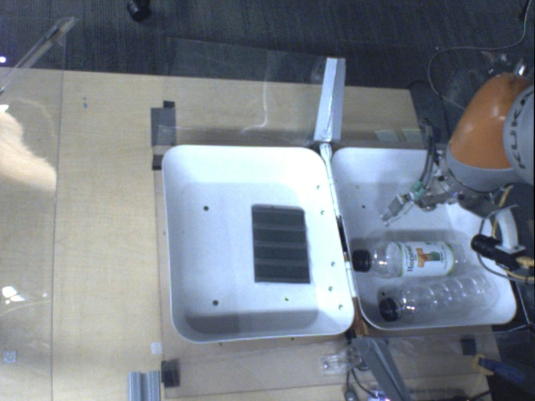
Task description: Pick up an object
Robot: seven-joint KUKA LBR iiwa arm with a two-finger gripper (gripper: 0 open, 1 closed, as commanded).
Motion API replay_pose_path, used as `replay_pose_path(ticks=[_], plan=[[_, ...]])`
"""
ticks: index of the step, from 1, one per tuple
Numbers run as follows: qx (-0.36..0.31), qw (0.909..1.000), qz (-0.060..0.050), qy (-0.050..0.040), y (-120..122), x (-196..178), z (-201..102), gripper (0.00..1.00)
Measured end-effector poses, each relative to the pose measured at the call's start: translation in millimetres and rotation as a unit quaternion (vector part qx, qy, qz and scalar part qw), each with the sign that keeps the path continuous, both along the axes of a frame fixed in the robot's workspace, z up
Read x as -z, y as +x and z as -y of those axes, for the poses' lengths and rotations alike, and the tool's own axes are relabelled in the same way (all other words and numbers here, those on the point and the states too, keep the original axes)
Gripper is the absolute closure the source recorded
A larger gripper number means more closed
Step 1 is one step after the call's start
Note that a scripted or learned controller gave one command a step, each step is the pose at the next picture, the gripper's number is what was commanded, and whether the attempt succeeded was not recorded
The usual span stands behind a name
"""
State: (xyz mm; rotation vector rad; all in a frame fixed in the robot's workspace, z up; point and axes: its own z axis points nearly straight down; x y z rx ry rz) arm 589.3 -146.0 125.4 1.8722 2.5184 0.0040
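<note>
My gripper [404, 204] hangs over the back part of the right bin [368, 170], below the grey arm and its orange band [491, 122]. Just in front of it lies a clear bottle [411, 259] with a black cap and a green and orange label, on its side with the cap pointing left. A second clear bottle [439, 297], unlabelled and also black-capped, lies closer to the bin's front wall. The gripper is apart from both bottles and nothing shows in it.
The left bin [192, 224] holds a dark ribbed rectangular block [280, 243] near its middle. A grey divider post [329, 98] stands behind the seam between the bins. Cables [501, 253] hang at the right bin's right edge.
</note>
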Motion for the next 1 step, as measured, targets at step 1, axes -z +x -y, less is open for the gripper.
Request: replay_pose_path(ticks=[1], plan=[[-0.014, 0.9999, 0.003, -0.0014, -41.7, 36.4, 33.2, 0.00]])
